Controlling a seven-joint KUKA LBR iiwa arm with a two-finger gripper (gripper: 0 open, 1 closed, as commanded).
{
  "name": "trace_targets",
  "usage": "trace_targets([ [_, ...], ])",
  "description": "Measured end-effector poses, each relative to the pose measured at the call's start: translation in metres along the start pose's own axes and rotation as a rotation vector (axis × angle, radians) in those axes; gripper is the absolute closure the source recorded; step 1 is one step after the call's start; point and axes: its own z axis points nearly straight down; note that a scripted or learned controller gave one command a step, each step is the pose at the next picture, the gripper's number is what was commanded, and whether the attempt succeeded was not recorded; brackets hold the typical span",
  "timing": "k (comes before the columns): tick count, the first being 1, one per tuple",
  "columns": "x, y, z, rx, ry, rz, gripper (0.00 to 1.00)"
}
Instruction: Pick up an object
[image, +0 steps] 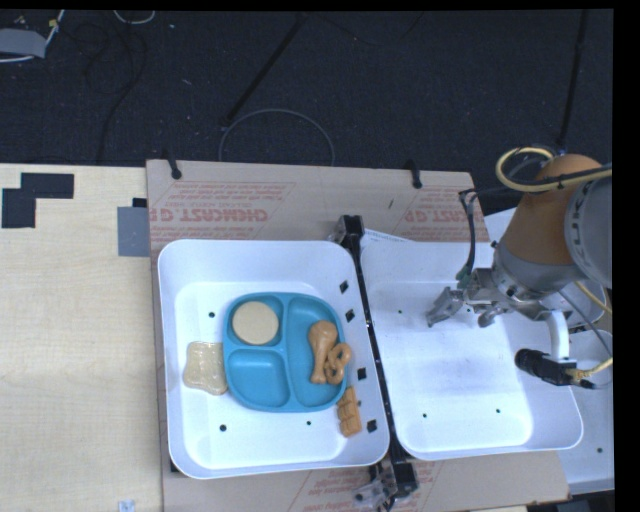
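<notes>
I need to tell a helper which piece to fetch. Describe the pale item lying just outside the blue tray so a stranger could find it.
Start at the left white bin, which holds a blue divided tray. Look at the tray's left edge: the pale beige slice lies on the bin floor, touching that edge. Unlike the round disc and the brown pieces in the tray's compartments, it is squarish, cream-coloured and outside the tray.
</notes>
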Motion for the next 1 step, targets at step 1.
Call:
trace_targets([
  [1, 0.0012, -0.0003, 0.0267, -0.003, -0.001, 0.0, 0.0],
])
